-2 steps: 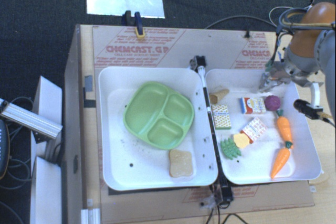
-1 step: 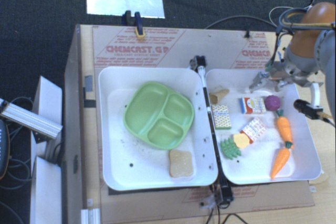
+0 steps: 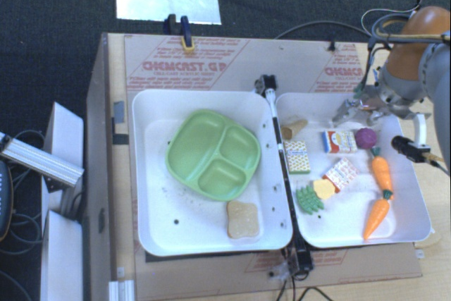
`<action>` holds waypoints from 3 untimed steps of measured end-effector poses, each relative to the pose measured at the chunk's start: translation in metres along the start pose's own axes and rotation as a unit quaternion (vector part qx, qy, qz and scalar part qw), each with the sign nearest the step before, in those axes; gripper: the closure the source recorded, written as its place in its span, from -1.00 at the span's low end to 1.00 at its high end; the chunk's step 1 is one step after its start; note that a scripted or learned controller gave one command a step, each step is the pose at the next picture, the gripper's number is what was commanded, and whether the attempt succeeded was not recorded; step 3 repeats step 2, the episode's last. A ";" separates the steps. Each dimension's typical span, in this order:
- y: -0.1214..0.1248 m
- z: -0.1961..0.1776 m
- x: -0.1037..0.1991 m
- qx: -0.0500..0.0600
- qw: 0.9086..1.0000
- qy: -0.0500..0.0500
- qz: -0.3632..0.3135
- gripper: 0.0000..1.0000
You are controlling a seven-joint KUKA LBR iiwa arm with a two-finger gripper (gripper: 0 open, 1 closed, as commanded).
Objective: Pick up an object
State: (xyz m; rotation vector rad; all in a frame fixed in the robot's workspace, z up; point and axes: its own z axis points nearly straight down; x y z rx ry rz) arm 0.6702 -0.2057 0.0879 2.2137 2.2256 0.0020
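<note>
Gripper [image 3: 361, 109] hangs low over the far edge of the right bin [image 3: 423, 222], near its far-right corner. Finger spacing: cannot tell, metal parts blur together at this slant. Nothing visible between them.

Nearest candidates lie toward the bin's near edge from the gripper: a small printed box [image 3: 341, 142], and touching its right side a purple ball-like toy [image 3: 366, 137], possibly a plum or onion.

Further toward the near-right corner: 2 toy carrots, the upper carrot [image 3: 381, 173] and the lower carrot [image 3: 376, 217], long axes running roughly far-to-near.

Judgement: the pick turns on a short drop toward the near edge onto box or purple toy. Their contact makes a clean single grasp doubtful.

Left bin [image 3: 151, 144] holds a green divided tray [image 3: 213, 153] and a toy toast slice [image 3: 243, 219], well apart from the arm.
</note>
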 end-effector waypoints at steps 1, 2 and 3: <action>0.001 -0.011 -0.001 -0.003 1.000 -0.002 -0.001 1.00; 0.001 -0.010 -0.001 -0.003 1.000 -0.002 -0.002 -1.00; 0.001 -0.010 -0.001 -0.003 1.000 -0.002 -0.002 -1.00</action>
